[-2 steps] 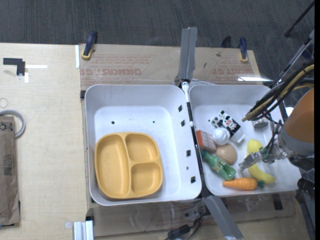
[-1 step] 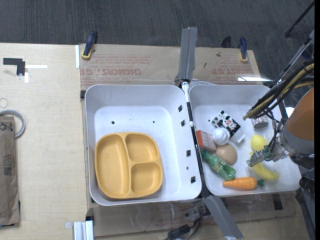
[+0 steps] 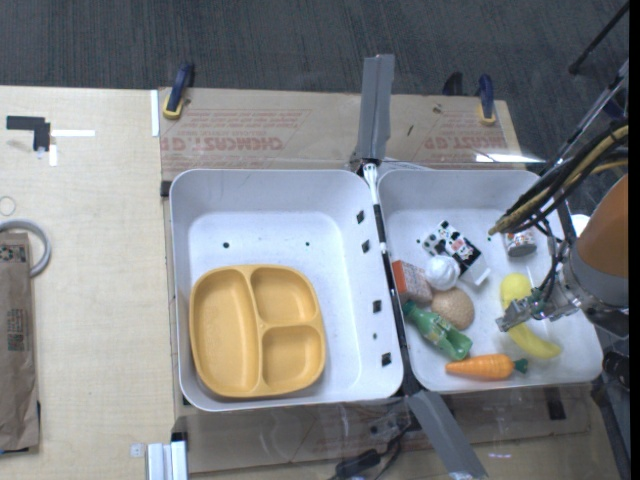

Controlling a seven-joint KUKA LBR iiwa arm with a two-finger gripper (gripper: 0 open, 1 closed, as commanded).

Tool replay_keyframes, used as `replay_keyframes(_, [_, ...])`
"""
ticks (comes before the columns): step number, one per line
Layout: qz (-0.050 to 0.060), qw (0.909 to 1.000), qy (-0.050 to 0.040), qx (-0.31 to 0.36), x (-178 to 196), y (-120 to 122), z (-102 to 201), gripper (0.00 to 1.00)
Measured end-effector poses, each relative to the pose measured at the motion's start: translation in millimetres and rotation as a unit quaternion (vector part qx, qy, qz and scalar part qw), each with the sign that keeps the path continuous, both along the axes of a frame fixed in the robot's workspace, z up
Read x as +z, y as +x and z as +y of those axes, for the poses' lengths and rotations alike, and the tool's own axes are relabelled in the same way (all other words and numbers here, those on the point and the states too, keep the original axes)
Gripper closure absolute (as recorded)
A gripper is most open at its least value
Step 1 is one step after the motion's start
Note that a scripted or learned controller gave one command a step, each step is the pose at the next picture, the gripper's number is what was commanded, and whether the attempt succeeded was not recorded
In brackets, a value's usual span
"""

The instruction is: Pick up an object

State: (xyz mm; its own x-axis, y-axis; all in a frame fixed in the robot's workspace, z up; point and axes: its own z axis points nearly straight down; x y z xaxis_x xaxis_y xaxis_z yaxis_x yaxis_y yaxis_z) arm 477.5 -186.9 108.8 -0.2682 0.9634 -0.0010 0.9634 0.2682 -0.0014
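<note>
Nearest the front edge of the right white bin (image 3: pixel 420 203) lies an orange plastic carrot (image 3: pixel 480 367). Just above it, the gripper (image 3: pixel 520 314) hovers beside a yellow banana (image 3: pixel 533 343); can't tell its jaw state.

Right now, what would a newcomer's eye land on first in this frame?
Probably the yellow divided plate, alone in the left bin. Next, the cluster of small items in the right bin: an orange carrot, a green bottle and a yellow banana. The gripper hangs close above the banana at that bin's right side.
</note>
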Motion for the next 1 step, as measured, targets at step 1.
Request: replay_keyframes(1, [-0.001,1.0,-0.0006,0.002,112.2,90.1,24.7,1.0])
